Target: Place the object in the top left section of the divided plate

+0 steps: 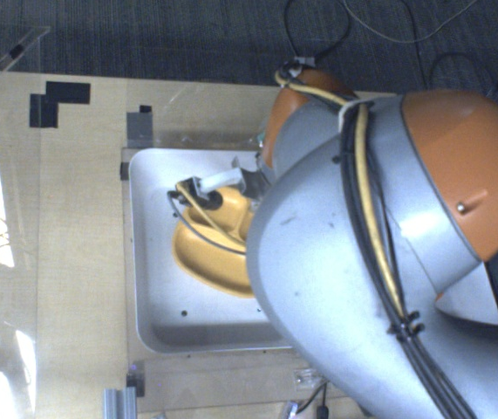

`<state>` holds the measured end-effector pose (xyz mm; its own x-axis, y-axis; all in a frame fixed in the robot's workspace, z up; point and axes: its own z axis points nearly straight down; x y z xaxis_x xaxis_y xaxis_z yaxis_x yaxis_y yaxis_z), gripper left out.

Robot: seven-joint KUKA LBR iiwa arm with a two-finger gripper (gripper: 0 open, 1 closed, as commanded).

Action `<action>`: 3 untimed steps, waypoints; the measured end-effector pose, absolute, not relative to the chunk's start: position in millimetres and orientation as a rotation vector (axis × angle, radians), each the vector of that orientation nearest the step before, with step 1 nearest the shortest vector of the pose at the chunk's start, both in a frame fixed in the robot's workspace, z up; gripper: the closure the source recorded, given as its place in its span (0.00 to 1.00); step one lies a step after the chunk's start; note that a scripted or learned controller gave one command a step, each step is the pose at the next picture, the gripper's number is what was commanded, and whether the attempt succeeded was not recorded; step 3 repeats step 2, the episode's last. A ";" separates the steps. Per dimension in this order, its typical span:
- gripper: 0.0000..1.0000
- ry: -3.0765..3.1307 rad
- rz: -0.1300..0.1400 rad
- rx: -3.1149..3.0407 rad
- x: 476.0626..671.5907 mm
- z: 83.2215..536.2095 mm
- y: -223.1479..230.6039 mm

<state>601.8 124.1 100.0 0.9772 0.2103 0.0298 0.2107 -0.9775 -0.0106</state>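
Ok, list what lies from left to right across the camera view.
Black marks → white bin → yellow plate → grey arm

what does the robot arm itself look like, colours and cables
The arm is bulky and rounded, in glossy grey. An orange cap domes over its big joint, and an orange band sits above the wrist. Black and pale yellow cables run along the outside, bound by a tie.
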 end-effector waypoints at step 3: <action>0.00 -0.429 -0.005 -3.112 622.8 184.3 104.0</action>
